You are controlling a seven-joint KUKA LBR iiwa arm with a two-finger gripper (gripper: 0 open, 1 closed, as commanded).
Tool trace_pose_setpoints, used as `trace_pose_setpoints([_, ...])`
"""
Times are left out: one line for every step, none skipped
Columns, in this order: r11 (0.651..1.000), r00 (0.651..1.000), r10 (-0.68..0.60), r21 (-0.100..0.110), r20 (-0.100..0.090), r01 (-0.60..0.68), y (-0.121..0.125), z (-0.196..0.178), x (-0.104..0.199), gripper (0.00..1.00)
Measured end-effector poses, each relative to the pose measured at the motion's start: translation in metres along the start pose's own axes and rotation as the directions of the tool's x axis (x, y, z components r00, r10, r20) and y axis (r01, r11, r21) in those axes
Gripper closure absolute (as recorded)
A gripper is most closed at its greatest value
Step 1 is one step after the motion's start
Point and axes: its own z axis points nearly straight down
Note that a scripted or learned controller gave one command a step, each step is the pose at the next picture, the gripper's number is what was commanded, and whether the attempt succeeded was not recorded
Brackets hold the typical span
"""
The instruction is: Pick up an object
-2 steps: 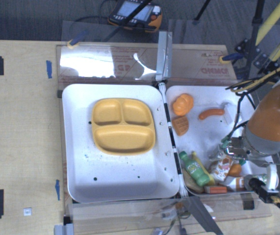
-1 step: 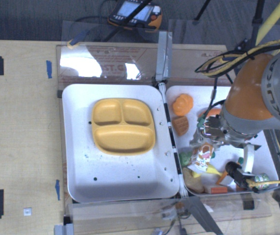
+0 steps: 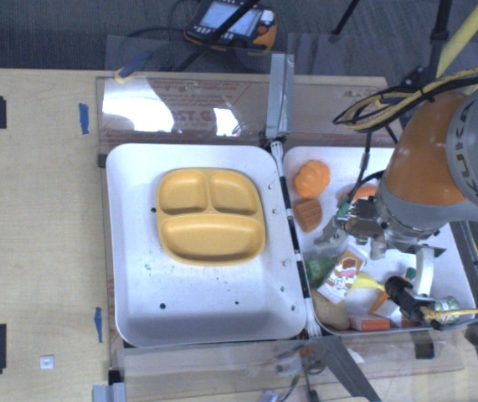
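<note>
Your gripper [image 3: 357,224] hangs low over the right bin [image 3: 456,249], and you cannot tell how wide it stands or whether it has anything, since the wrist hides it. Just below it lies a small white carton [image 3: 345,275] with a printed picture; its writing is too small to read. Up and to the left of the gripper sit an orange fruit [image 3: 312,177] and a brown piece [image 3: 309,214]. A green-labelled can [image 3: 444,308] rests down to its right, label unreadable. Well to its left, the left bin [image 3: 130,249] bears a yellow divided plate [image 3: 211,214].
</note>
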Motion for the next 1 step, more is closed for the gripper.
trace_pose_setpoints([0.991, 0.991, -0.13, 0.002, -0.001, 0.13, -0.0074, 0.0792, -0.0709, 0.0])
